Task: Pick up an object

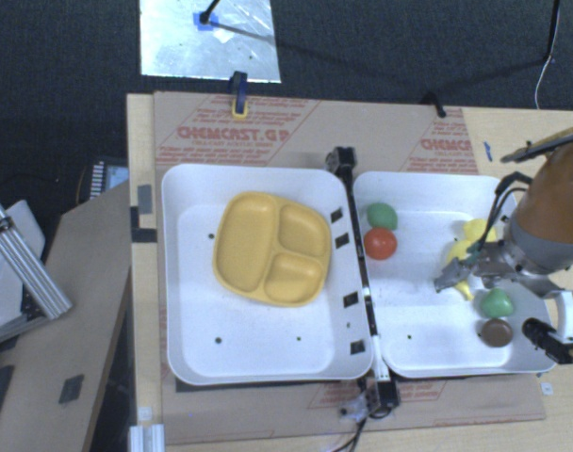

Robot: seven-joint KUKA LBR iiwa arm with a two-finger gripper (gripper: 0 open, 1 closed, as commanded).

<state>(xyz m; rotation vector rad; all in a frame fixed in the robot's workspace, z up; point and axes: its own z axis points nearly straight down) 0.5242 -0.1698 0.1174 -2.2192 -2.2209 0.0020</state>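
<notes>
yellow object (474,236) partly behind tool (453,276), arm (550,210) cropped at right edge

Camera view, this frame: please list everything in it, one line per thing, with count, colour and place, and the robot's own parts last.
Shallow plastic bins: two, white, side by side on the bench.
Divided plastic plate: one, yellow, middle of the left bin.
Round green ball: one, right bin, near the divider.
Round red-orange ball: one, right bin, just below the green ball.
Yellow plastic piece: one, right bin, beside the claw.
Small green object: one, right bin, lower right.
Small brown object: one, right bin, below the small green object.
Arm: one, grey with orange band, right side.
Claw: one, dark, low over the right bin.
</notes>
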